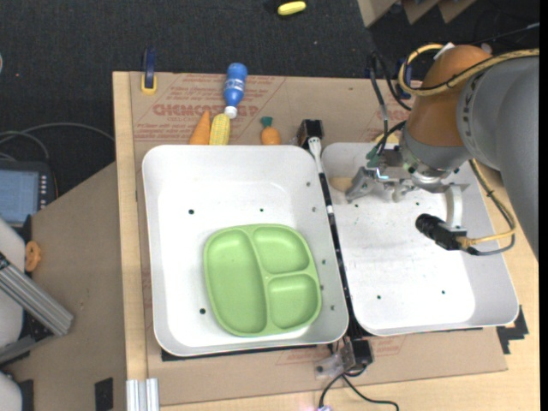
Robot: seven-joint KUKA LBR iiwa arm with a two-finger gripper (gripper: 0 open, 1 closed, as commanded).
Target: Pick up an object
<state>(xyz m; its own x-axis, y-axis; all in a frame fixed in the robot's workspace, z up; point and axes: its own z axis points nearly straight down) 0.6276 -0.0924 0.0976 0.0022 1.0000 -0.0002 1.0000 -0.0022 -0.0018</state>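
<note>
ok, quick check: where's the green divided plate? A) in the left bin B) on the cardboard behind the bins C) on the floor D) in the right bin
A: the green divided plate lies flat inside the left bin, while the gripper is over the right bin.

The green divided plate (261, 278) looks like smooth matt plastic, both white bins (171, 229) glossy plastic, the bench board (128, 229) rough brown cardboard, and the floor (68, 24) dark carpet.

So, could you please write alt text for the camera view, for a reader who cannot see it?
A grey robot arm reaches from the right, its gripper low over the right white bin. A green divided plate lies in the left white bin.
</note>
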